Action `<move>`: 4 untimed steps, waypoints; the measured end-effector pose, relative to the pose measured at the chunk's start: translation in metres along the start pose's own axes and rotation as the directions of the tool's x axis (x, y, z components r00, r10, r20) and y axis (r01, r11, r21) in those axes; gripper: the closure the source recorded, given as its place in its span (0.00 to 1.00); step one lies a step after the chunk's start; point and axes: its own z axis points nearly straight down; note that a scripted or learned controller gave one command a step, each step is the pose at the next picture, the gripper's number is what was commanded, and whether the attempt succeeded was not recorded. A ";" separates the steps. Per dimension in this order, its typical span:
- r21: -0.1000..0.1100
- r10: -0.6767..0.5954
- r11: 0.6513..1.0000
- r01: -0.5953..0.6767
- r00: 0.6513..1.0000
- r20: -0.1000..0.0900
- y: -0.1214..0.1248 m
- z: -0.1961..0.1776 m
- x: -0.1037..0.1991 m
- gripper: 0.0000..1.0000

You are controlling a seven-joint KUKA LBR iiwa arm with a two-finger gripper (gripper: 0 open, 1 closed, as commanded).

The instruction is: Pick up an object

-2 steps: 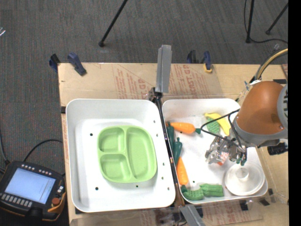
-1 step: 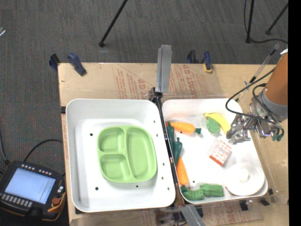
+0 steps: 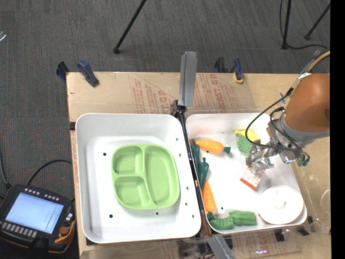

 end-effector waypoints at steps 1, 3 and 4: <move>0.004 0.001 1.000 -0.001 1.000 0.006 -0.001 0.000 -0.001 0.00; 0.001 0.139 0.990 -0.139 0.990 -0.005 0.025 0.002 0.036 0.00; 0.003 -0.044 0.999 0.044 0.999 0.003 0.039 0.002 -0.067 0.00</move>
